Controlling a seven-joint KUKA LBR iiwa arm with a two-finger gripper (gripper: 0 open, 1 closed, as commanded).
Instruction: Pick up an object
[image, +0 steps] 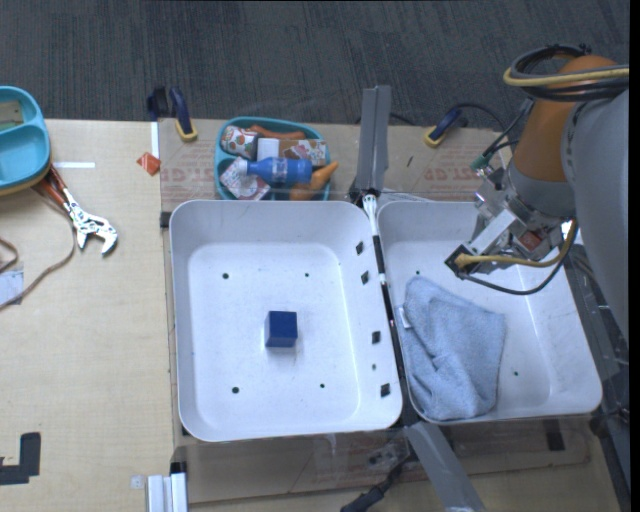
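Lettering in red runs along the brown strip (190, 172) at the far edge of the left bin (186, 300), but it is too small to read. The labels on the packets crammed into the small blue tub (272, 160) beyond that bin are too blurred to read as well.

The blue cube (282, 329) sits alone on the floor of the left bin, a little nearer than the middle and well apart from every wall. It is dark blue and sharp-edged, and its top face looks slightly lighter than the side turned to the camera. In the right bin (560, 370) a pale grey-blue cloth (455, 348) lies crumpled against the left wall, reaching down to the near left corner.

The end effector (507, 232) hangs over the far part of the right bin, just beyond the cloth and well apart from the cube. Whether it is spread or pressed together cannot be told from this angle, and nothing shows in its grasp. A silver wrench (90, 228) lies on the counter (80, 350) to the far left.
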